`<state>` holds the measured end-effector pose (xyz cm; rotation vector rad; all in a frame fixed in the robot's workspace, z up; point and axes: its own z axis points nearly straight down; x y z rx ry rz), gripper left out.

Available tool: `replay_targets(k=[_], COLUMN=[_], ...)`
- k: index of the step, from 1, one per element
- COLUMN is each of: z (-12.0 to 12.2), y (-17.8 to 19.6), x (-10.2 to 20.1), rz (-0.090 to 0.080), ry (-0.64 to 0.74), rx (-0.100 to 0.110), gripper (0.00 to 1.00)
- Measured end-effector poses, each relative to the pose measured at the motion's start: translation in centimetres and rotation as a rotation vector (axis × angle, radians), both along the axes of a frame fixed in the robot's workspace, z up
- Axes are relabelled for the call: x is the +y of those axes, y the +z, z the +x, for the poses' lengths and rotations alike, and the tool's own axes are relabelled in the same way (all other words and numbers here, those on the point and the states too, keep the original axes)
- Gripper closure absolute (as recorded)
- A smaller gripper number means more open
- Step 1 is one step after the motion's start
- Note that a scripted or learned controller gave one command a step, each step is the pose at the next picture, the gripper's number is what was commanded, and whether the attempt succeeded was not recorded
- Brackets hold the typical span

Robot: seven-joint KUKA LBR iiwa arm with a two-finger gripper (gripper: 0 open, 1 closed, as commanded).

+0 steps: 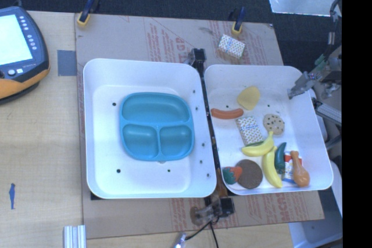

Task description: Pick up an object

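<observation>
The right bin (302, 125) holds several toy foods: a pale yellow wedge (249, 97), a red sausage (226, 113), a wrapped white packet (250, 129), a cookie (273, 122), two bananas (263, 151), a green piece (281, 155), an orange drumstick (299, 169), a brown round patty (250, 173) and a red-and-green piece (232, 173). My gripper (300, 85) hangs over the bin's far right corner, apart from all of them. It is small and partly cut off at the view's right edge.
The left bin (102, 125) holds a blue divided plate (157, 126). A small checked packet (231, 46) lies on the cardboard behind the right bin. An orange-and-grey control pendant (16, 52) sits at the far left. Clamps (86, 11) pin the cardboard's back edge.
</observation>
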<state>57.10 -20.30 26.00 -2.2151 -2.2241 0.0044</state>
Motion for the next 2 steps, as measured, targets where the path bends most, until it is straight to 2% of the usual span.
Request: replay_targets(k=[1,2], z=[4.7,3.0], y=[-12.2,-15.8], x=[10.3,8.9], rz=[0.001,-0.001], ry=[0.002,0.002], rx=[0.003,-0.006], gripper=[0.0,0.0])
